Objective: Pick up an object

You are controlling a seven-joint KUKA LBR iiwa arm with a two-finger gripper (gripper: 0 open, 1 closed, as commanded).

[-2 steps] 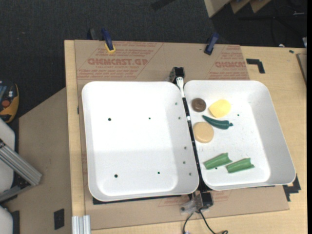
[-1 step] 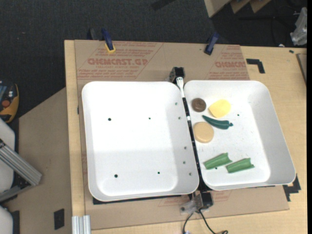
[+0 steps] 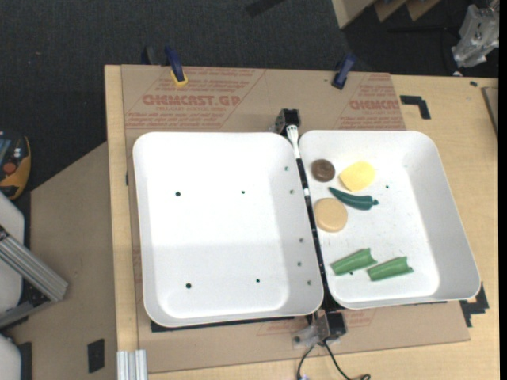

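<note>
Bench (image 3: pixel 238 85): its near edge is lying closest to the camera, and it is carrying both bins.
Left bin (image 3: pixel 214 236): sitting just beside the right one, rims touching.
Right bin (image 3: pixel 428 212): holding all the objects, gathered in its left half.
Gripper (image 3: pixel 475 34): hanging at the far right corner, outside the bins; I cannot tell whether it is spread or pressed together, and it is holding nothing that I can see.
Direction: the objects are lying toward the near left from the gripper, well apart from it.
Yellow lump (image 3: pixel 357 176): sitting nearest to the gripper, rounded.
Tan disc (image 3: pixel 331 215): lying flat by the left rim.
Green sticks (image 3: pixel 351 261) (image 3: pixel 389 268): long axes running left to right, at the near side.
Pepper (image 3: pixel 354 199): dark green, curving between lump and disc.
Brown disc (image 3: pixel 322 169): lying just left of the lump.
</note>
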